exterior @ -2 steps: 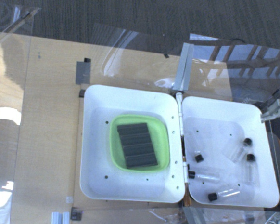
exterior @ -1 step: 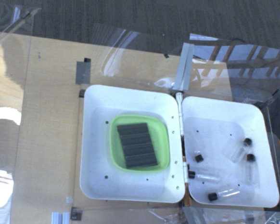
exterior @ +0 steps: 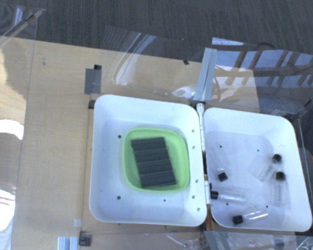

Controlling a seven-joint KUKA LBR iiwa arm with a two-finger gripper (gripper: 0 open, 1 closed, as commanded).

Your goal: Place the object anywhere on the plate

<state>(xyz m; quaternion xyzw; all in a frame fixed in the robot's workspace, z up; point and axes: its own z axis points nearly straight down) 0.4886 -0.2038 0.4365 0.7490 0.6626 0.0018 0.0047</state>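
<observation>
While capped vials (exterior: 237,220) lie scattered in right bin (exterior: 254,117), dark ribbed block (exterior: 153,162) rests flat on green plate (exterior: 127,160), mid left bin (exterior: 105,161)

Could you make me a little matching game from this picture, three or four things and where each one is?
Things:
1. green plate
2. dark ridged block
3. clear vials with black caps
4. grey metal post

Places:
A. lying scattered in the right bin
B. on the bench behind the two bins
C. inside the left bin
D. resting on the plate

Pairs: 1-C, 2-D, 3-A, 4-B
</observation>
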